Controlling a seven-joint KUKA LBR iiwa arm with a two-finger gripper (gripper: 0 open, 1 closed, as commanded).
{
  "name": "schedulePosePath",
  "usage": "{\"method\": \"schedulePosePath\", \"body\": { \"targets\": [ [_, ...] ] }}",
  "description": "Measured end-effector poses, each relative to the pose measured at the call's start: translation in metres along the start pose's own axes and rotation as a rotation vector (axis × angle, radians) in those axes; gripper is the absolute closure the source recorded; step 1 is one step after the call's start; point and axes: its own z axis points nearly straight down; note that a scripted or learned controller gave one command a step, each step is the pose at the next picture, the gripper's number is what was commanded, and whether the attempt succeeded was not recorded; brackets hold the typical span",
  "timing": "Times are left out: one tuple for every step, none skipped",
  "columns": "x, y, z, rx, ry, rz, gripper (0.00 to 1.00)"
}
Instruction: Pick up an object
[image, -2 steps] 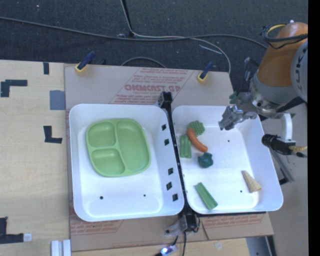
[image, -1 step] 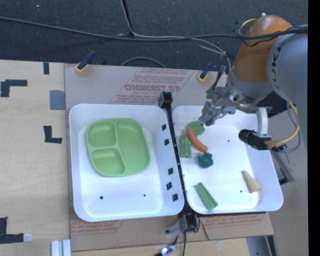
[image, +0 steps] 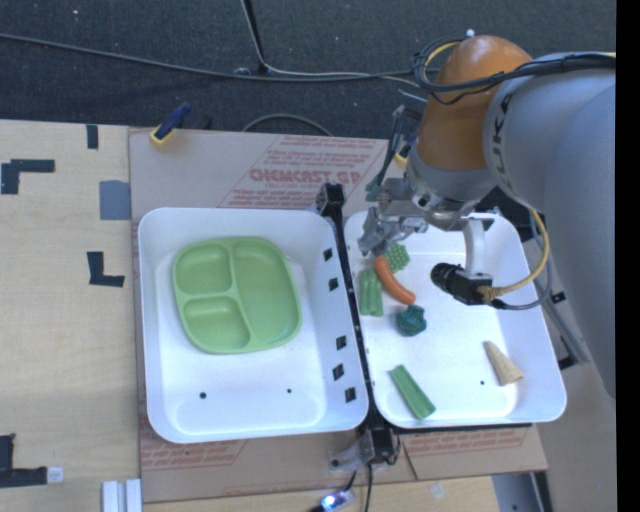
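Directly beneath the gripper (image: 385, 237) sits a cluster of toy food in the right bin (image: 520, 400) — whether its fingers are parted or closed I cannot tell, and nothing is visibly held. Just below them lies an orange carrot (image: 395, 281), its long axis running diagonally down and away to the right, touching a light green piece (image: 371, 294) on its left. A dark green lump (image: 411, 321) lies further below, then a green stick (image: 412, 391) and a tan cone (image: 504, 363). The carrot looks the nearest target — a short descent.

The arm (image: 560, 130) runs off the frame's right edge, and the hand (image: 385, 228) hides its fingers and part of the right bin (image: 450, 390).
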Motion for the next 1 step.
{"method": "schedulePosePath", "body": {
  "targets": [
    [0.0496, 0.0095, 0.013, -0.001, -0.001, 0.0, 1.0]
  ]
}}
